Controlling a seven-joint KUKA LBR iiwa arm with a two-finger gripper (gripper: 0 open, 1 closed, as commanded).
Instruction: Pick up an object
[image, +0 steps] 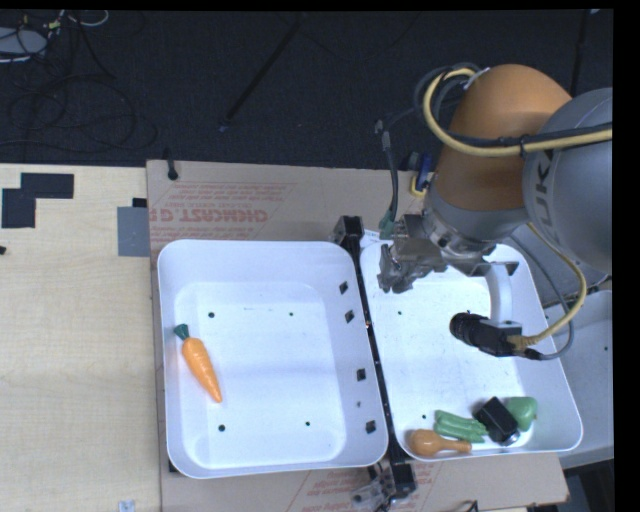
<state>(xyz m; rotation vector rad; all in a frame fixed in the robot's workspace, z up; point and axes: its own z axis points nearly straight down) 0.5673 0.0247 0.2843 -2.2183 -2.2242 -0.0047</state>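
The gripper (398, 268) hangs over the upper left part of the right bin (560, 440), close to the divider between the bins; whether it is released or clenched cannot be told from this angle, and nothing shows in its grasp. The grey arm (560, 170) with its orange band (500, 125) reaches in above it. Along the right bin's near edge lie a green bean pod (458, 426), a tan pear-shaped toy (436, 443), a black block (497, 419) and a green piece (523, 408), clustered together. In the left bin (175, 262), a toy carrot (201, 366) rests near the left wall. Both bins sit on cardboard (250, 205) on the tabletop (70, 350).
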